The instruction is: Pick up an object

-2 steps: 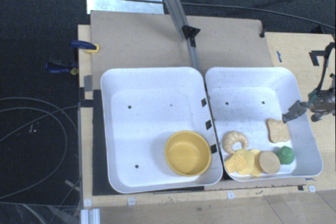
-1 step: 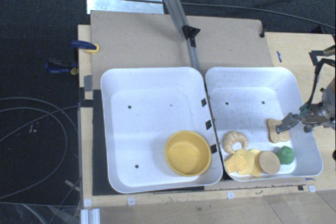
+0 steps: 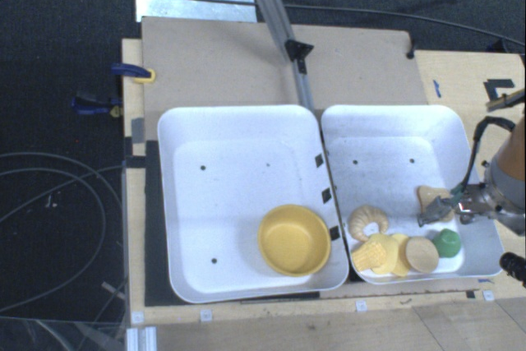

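Arm low over the right bin (image 3: 394,123), reaching in past its right wall.

Gripper (image 3: 436,214) at the right bin's right side, wrist nearly level, dark fingers (image 3: 429,216) pointing left toward the bin's middle. Finger spacing too small and dark to read: cannot tell whether spread or pressed together, nothing visibly pinched. Tan piece (image 3: 429,195) just above the fingertips, touching or nearly so. Green round object (image 3: 448,242) just below the gripper, near the bin's front right corner. Tan disc (image 3: 422,255) beside the green one, toward the bin's front wall. Yellow waffle-like piece (image 3: 374,255) and cream pastry-shaped item (image 3: 367,222) at the bin's front left. Yellow bowl (image 3: 294,238) upright in the left bin (image 3: 238,127), across the shared wall from the right bin. Both bins on the table (image 3: 353,53).
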`<state>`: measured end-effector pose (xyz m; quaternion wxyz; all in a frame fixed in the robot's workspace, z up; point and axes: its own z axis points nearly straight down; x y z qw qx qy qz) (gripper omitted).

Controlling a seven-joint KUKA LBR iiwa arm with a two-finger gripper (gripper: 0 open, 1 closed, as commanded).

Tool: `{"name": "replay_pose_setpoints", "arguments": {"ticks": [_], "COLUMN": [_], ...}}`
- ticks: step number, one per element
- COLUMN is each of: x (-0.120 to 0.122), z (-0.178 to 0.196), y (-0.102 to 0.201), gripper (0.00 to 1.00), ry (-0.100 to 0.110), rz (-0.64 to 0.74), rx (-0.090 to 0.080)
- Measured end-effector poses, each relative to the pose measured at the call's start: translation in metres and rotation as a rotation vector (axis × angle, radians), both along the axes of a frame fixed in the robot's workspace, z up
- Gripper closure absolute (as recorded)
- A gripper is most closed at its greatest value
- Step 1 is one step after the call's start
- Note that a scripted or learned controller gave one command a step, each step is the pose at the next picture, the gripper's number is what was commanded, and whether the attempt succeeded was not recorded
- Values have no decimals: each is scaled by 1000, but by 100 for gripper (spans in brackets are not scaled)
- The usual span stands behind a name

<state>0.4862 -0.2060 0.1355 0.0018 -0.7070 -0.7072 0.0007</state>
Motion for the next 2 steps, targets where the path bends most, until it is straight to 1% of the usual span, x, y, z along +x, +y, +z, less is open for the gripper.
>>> {"name": "replay_pose_setpoints", "arguments": {"ticks": [1,2], "x": [0,1], "z": [-48,-34], "y": [0,-1], "gripper": [0,100], "ry": [-1,-7], "rz": [0,-1], "rx": [0,-3]}}
